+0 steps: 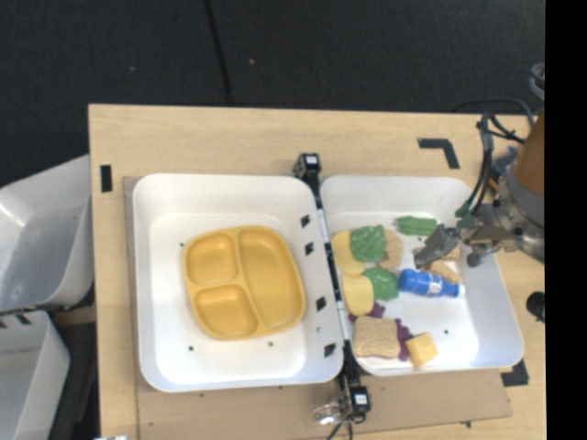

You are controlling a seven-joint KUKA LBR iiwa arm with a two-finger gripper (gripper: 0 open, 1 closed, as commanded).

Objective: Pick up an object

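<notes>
Wooden bench (pixel 229 136) fills the middle of the frame, dark floor above it. Two shallow white bins sit side by side on it. Left bin (pixel 165 200) holds a yellow three-compartment tray (pixel 244 280), lying flat near the bin's centre. Right bin (pixel 486 328) holds a loose cluster of toy food at its left and centre: a green leafy piece (pixel 369 241) near the top, a yellow rounded piece (pixel 343 250) just left of it against the divider, another yellow block (pixel 357 292) below that, a green piece (pixel 383 283) touching it, a blue bottle (pixel 427 284) lying on its side with its pale cap toward the right, a small flat green piece (pixel 417 225) further up, a tan bread-like slice (pixel 376 337) at the lower left, a purple piece (pixel 402 330) peeking out beside it, and a yellow cube (pixel 422 348) at the bottom. No brand, label or writing is legible on any item; the bottle is too small to read. Arm enters from the right edge, orange band (pixel 532 159) visible at mid-right. Gripper (pixel 438 244) hangs low over the right bin, just above the blue bottle and right of the leafy piece. Whether the claw is open, closed or gripping anything cannot be told at this resolution.
</notes>
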